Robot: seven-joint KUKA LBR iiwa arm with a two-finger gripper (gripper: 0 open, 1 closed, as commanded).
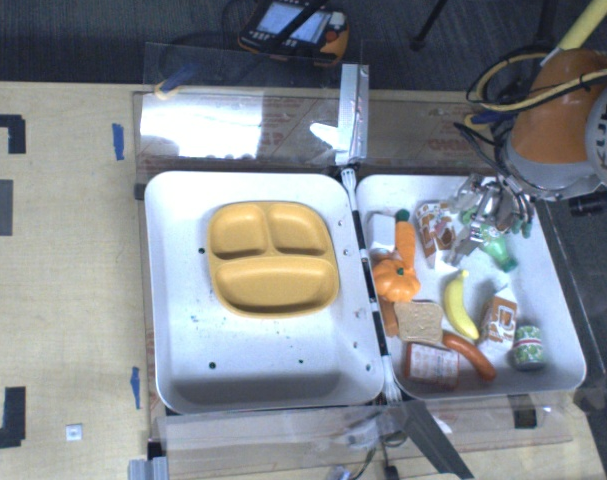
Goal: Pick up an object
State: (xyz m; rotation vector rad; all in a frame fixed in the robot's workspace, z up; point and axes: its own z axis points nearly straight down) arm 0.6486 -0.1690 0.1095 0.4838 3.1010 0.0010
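My gripper (480, 230) hangs over the back of the right bin (568, 313), its metal fingers pointing down and left. Just beneath and beside it lie a snack packet (435, 226) and a green object (501, 252). Nothing shows between the fingers. Further forward in the same bin lie a banana (460, 306), a carrot (406, 245), a small orange pumpkin (396, 282), a slice of bread (418, 320), a sausage (470, 356), a small carton (501, 319) and a can (528, 348).
The left bin (183, 358) holds a yellow divided tray (273, 256). A clear panel (238, 118) stands behind the bins. Cables and the arm's orange band (553, 108) sit at the upper right.
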